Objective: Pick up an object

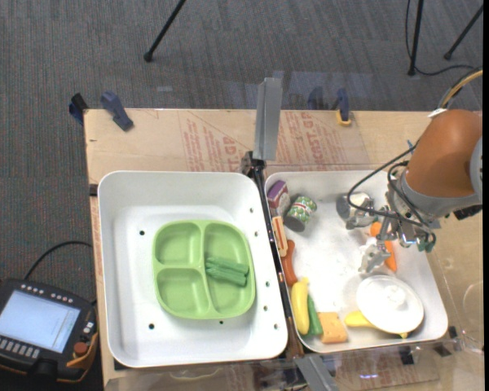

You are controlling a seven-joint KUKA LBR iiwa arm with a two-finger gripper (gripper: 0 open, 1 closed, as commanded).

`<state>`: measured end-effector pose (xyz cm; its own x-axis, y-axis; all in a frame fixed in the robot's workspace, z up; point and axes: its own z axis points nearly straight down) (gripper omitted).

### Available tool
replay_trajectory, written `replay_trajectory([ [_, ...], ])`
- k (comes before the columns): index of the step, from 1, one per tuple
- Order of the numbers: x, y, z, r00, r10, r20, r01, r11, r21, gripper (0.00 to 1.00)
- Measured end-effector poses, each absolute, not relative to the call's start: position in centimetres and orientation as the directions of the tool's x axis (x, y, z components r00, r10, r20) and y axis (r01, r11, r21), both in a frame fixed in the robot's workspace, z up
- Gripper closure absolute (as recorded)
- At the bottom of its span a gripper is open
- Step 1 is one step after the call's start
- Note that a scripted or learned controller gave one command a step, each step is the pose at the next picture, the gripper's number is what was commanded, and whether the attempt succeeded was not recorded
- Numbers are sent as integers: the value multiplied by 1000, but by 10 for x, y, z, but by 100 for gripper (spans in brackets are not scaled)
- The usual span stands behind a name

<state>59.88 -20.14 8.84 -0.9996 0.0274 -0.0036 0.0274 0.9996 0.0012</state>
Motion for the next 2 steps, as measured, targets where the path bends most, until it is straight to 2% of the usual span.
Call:
replay_trajectory([
  [2, 585, -166, 88, -1000, -2, 0, -2, 1000, 2, 0],
])
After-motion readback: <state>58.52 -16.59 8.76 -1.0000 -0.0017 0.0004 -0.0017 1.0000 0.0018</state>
